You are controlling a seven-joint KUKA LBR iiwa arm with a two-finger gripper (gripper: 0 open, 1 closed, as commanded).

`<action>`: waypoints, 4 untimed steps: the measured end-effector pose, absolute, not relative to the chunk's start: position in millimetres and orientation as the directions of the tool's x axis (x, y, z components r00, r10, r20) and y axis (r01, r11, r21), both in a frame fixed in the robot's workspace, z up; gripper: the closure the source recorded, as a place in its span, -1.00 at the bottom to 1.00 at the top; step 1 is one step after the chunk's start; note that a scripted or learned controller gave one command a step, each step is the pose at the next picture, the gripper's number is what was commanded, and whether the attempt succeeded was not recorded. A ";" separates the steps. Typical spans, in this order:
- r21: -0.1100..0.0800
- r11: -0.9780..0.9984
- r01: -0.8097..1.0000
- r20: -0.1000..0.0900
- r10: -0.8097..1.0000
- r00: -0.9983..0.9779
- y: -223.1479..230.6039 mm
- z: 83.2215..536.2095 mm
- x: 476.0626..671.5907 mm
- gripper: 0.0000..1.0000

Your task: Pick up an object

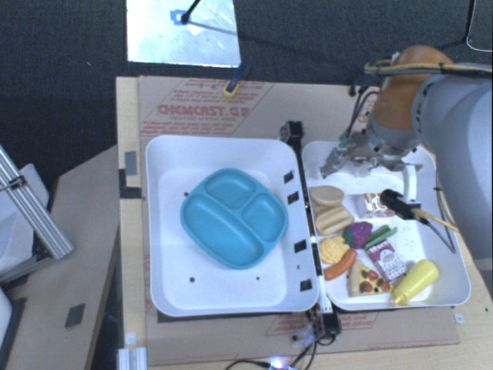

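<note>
While toy food crowded the right bin (459, 284), the gripper (350, 154) hovered at its twelve o'clock edge, grip state impossible to tell. Nearby, the hot dog bun (333, 220) lay lengthwise toward three o'clock, beside corn (333, 249).

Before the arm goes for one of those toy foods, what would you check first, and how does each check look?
1. Toy foods lie in the right bin: ok.
2. End effector is above that bin's far end: ok.
3. End effector carries nothing visible: ok.
4. Yellow bottle lies apart enough to reach: ok.
5. Corn, carrot and grapes are crowded: not ok.
6. Blue plate in the left bin is out of the way: ok.
</note>
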State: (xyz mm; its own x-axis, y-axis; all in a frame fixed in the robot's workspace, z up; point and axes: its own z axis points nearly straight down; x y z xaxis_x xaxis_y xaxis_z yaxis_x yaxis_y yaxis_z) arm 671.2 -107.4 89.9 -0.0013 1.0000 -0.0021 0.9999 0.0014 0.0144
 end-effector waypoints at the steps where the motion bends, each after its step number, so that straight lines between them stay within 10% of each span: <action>1: 0.007 0.001 1.000 -0.001 1.000 -0.001 -107.1 97.4 669.2 1.00; 4: 0.004 0.004 1.000 0.000 1.000 -0.004 -110.9 225.3 674.1 1.00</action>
State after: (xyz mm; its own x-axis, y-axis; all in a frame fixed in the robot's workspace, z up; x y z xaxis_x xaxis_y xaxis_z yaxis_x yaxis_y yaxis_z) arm 674.1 -110.9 225.3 -0.0038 1.0000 -0.0001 1.0000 0.0038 0.0040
